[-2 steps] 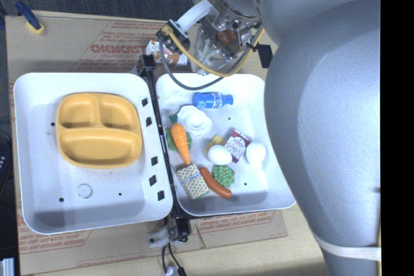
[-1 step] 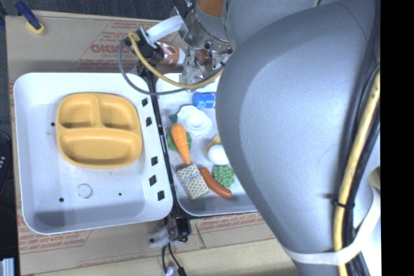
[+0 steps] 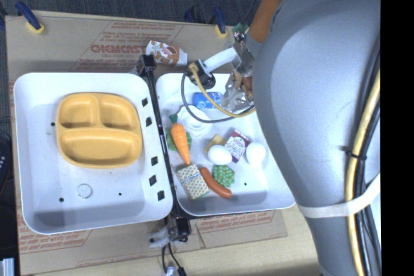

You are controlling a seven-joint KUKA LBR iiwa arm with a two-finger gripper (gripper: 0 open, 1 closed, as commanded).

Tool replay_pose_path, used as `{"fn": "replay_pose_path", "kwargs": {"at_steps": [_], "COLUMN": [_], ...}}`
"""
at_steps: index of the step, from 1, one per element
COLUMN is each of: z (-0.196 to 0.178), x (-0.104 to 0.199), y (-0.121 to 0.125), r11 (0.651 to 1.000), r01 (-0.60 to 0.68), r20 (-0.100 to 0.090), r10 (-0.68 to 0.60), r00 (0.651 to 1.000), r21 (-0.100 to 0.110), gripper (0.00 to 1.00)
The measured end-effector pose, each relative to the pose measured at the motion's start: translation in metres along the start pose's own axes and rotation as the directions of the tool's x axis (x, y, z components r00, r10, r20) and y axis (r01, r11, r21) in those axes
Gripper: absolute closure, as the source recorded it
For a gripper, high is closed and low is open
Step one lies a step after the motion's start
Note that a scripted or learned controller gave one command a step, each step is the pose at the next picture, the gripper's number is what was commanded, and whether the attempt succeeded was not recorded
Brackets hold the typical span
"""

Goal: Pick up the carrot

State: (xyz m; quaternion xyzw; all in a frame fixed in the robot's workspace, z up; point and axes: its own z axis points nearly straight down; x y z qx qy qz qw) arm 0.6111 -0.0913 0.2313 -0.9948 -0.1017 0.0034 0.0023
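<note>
Brown cardboard point(image 3: 123, 35) printed with red lettering covers a bench, seen from above at a slant, with dark floor beyond its far edge. Two shallow white bins sit side by side on it, joined by a black strip. One bin, the left bin point(image 3: 26, 158), holds a yellow divided tray point(image 3: 99, 128). Its neighbour, the right bin point(image 3: 272, 194), holds small toy foods. In it the carrot point(image 3: 180, 142), orange with a green top, lies close to the wall shared with the other bin, its tip pointing toward the near edge. Near it are a patterned packet point(image 3: 193, 181), a sausage point(image 3: 215, 183), a green piece point(image 3: 224, 174), two white eggs point(image 3: 219, 154), a small red and white pack point(image 3: 237, 146) and something blue point(image 3: 206, 100) toward the far wall. A large grey arm point(image 3: 317, 106) with an orange band enters from the right and covers much of that side. The gripper point(image 3: 237, 95) hangs over the far part of the right bin, well apart from the carrot, with a yellow cable looped beside it; whether its jaws are apart or closed, or grasp anything, cannot be told
</note>
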Motion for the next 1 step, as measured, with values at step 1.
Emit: {"fn": "replay_pose_path", "kwargs": {"at_steps": [1], "z": [-0.0095], "x": [0.0006], "y": [-0.0024], "r11": [1.000], "r01": [0.009], "r20": [0.005], "r10": [-0.009], "r00": [1.000], "r21": [0.005], "gripper": [1.00]}}
